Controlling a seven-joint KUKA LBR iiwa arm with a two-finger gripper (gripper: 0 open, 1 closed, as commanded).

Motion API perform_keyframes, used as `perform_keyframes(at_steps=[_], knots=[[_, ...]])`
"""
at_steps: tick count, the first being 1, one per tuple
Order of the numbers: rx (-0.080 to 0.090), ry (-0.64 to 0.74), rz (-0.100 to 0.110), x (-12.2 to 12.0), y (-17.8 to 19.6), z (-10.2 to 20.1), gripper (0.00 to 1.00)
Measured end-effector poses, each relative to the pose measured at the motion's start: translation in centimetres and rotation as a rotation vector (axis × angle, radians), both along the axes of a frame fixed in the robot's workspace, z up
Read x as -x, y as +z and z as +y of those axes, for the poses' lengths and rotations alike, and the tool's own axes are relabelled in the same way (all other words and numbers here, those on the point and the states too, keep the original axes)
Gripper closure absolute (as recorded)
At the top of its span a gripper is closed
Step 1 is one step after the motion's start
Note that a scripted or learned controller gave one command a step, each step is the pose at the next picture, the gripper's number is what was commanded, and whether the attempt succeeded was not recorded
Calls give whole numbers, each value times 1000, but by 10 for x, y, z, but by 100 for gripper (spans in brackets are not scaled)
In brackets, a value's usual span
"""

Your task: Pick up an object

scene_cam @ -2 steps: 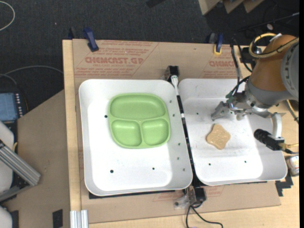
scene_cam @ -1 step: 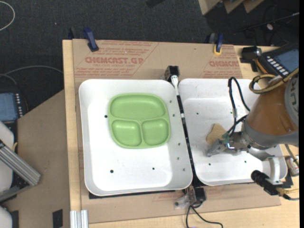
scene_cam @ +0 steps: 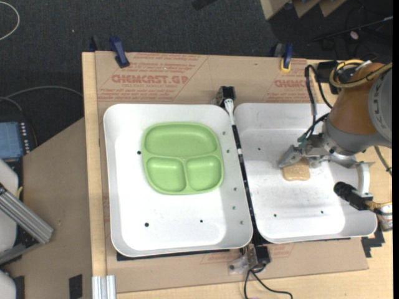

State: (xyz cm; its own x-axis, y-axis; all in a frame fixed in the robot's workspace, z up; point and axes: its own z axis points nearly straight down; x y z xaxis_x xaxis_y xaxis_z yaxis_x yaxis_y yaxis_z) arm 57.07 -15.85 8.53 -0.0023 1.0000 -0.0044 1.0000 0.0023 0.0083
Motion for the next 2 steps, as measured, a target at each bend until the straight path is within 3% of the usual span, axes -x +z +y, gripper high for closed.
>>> perform_keyframes(at_steps=[1,2], knots=[[-2,-2,5,3,10,1,100],[-4,3,1,-31,53,51,100]])
